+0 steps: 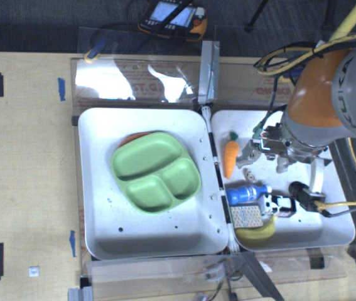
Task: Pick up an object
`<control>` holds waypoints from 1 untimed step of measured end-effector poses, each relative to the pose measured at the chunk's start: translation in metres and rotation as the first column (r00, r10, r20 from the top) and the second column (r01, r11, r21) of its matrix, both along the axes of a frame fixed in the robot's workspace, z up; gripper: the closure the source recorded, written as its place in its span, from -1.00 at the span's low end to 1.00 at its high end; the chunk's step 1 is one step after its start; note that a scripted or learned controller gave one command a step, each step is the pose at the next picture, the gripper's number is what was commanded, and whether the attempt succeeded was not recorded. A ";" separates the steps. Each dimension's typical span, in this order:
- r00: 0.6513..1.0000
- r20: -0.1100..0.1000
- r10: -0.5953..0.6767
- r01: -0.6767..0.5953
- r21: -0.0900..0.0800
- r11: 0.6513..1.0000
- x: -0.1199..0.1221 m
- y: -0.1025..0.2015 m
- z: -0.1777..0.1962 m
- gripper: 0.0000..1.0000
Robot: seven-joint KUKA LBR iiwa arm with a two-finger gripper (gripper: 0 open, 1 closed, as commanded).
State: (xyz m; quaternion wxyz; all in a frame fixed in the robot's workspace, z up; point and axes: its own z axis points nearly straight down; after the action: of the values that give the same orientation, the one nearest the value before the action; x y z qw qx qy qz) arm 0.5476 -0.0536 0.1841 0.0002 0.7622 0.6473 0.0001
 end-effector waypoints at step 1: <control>1.000 0.000 0.000 0.000 0.000 1.000 0.000 0.000 0.000 -1.00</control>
State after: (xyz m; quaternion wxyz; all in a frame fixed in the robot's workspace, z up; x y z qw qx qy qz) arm 0.5476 -0.0536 0.1841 0.0002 0.7622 0.6473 0.0001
